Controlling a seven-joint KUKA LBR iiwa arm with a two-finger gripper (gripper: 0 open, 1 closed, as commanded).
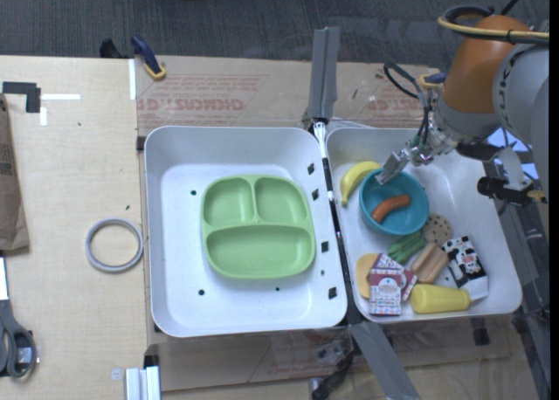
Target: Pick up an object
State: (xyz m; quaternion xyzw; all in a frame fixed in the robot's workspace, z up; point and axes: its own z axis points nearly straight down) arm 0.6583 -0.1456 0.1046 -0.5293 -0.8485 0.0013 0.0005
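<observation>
— Two white bins are seen side by side on the tabletop; what is held in each?

— A green divided plate (258, 225) is held in the left bin (166, 215). In the right bin (493, 241), a blue bowl (395, 204) with an orange sausage (389, 207) is found, a banana (354, 177) just beside it.

— And the gripper?

— The gripper (390, 167) is placed over the bowl's upper rim; nothing is seen between its fingers, and their spread cannot be told.

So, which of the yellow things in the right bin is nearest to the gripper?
The banana, lying left of the blue bowl, just below-left of the gripper. The other yellow ones lie at the bin's front edge.
</observation>
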